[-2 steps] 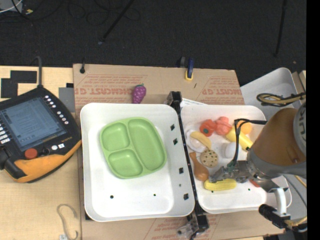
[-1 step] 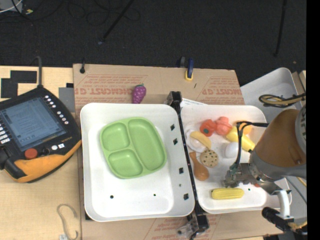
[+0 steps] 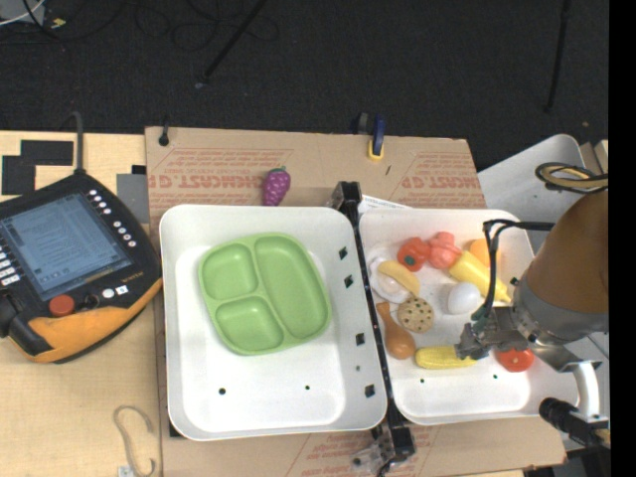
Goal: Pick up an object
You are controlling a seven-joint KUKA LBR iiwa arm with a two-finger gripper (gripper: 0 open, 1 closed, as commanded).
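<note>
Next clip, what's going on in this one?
A KUKA arm reaches in from the right over the right bin, which holds a pile of toy food. Its gripper sits low by a yellow banana-like piece, with a red piece just beside it. Nothing is visibly lifted yet. The left bin holds a green divided plate, and a purple grape bunch lies on the cardboard behind.

Teach pendant (image 3: 70, 256) left of the bins (purple grapes (image 3: 276, 186) behind).
</note>
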